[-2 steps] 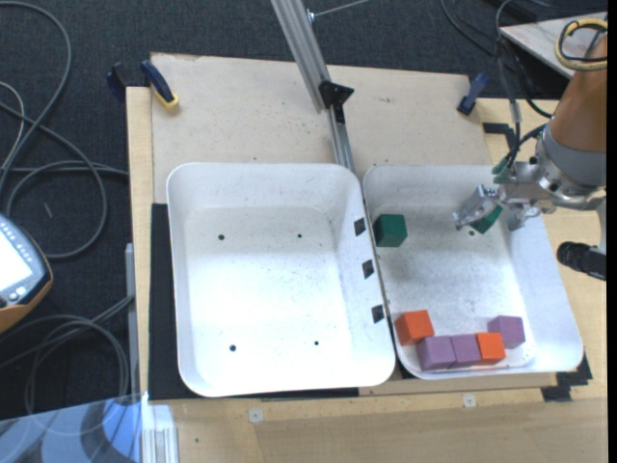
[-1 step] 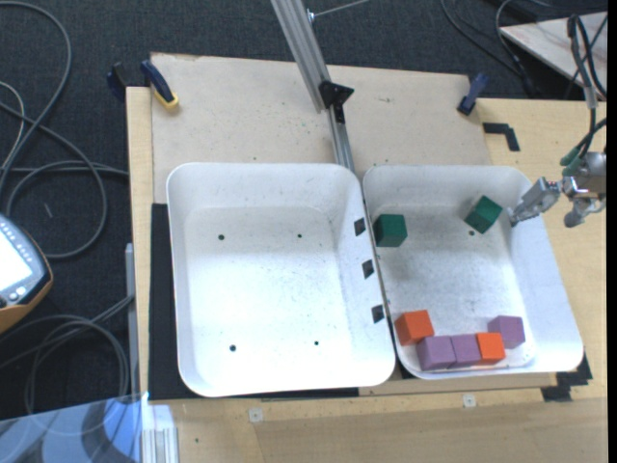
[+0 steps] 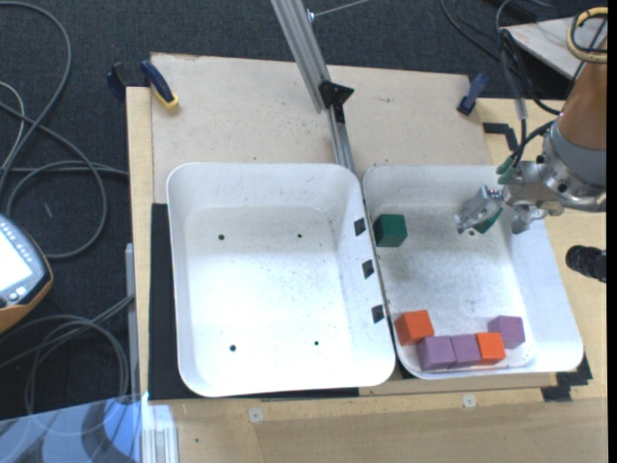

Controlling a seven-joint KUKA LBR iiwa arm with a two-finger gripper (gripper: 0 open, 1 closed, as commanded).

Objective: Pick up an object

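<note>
hovering over the right bin point(image 3: 540, 268), the hand point(image 3: 479, 216) has fingers i cannot tell apart

the wooden bench board point(image 3: 251, 114) is lying under everything and serving as the landmark here. a blue clamp with a yellow tip point(image 3: 159, 83) is gripping its far left corner, and a second blue clamp point(image 3: 471, 95) is sitting at its far right corner. a slanted aluminium rail point(image 3: 304, 41) is running down across the board's far edge toward its middle, ending in a black bracket point(image 3: 335, 94). black cables point(image 3: 48, 152) are trailing over the dark carpet point(image 3: 77, 27) left of the board. a rounded device with a pale screen point(image 3: 17, 268) is resting beyond the board's left side.
</note>
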